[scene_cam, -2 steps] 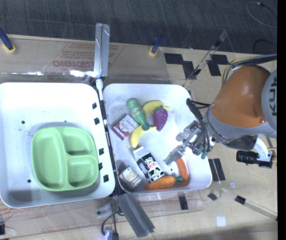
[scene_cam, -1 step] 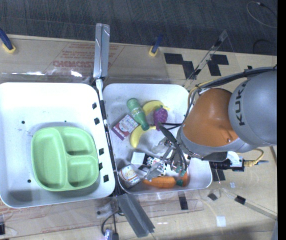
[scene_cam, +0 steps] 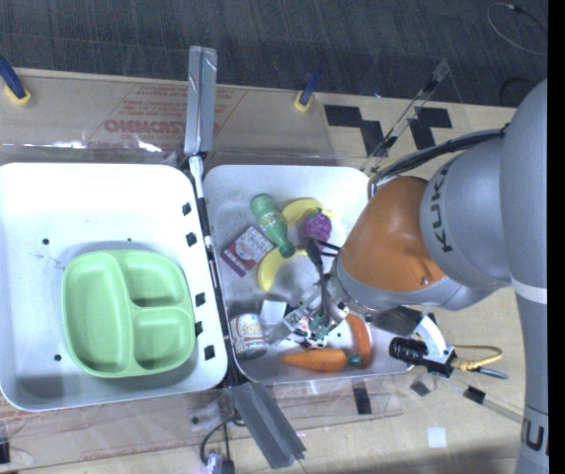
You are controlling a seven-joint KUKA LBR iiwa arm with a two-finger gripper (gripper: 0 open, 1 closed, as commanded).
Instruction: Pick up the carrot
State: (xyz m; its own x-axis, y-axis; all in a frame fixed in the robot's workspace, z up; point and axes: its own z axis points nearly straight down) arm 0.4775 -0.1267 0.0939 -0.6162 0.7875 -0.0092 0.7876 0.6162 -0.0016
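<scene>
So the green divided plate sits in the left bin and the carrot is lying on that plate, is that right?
Not quite. The green divided plate is in the left bin, but the carrot is not on it. The camera view shows it lying in the right bin, near the front edge.

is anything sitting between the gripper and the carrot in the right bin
Nothing visible does. The gripper hangs low in the right bin, just above the carrot, which lies along the bin's near wall. A second orange piece lies beside them on the right, and a small can on the left, neither between them.
</scene>
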